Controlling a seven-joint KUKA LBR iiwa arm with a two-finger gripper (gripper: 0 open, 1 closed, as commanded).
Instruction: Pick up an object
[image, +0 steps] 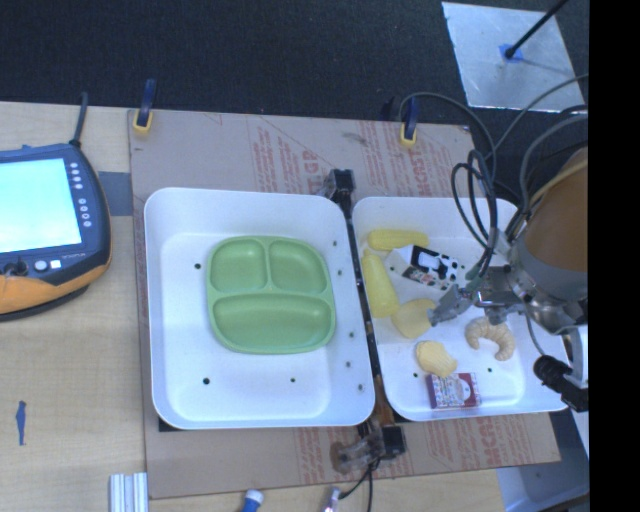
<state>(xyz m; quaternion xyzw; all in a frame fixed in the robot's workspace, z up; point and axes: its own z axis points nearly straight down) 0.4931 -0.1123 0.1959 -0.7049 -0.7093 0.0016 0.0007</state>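
Note:
The right bin (505, 400) holds several small objects. A tan croissant-shaped piece (494, 338) lies right of centre. A yellow banana-like piece (378, 282), a yellow lump (411, 319) and a small yellow piece (435, 357) lie on the left side. Another yellow piece (396, 240) sits at the back, beside a black-and-white box (430, 264). A red-and-white packet (452, 391) rests near the front wall. My gripper (468, 310) hangs over the bin's middle, open, between the yellow lump and the croissant piece, with nothing between its fingers.
The left bin (170, 300) holds a green divided plate (270, 294). A tablet-like pendant (45, 225) lies on the bench at the far left. Black cables (480, 190) loop above the right bin's back edge. Clamps hold the brown board at the back.

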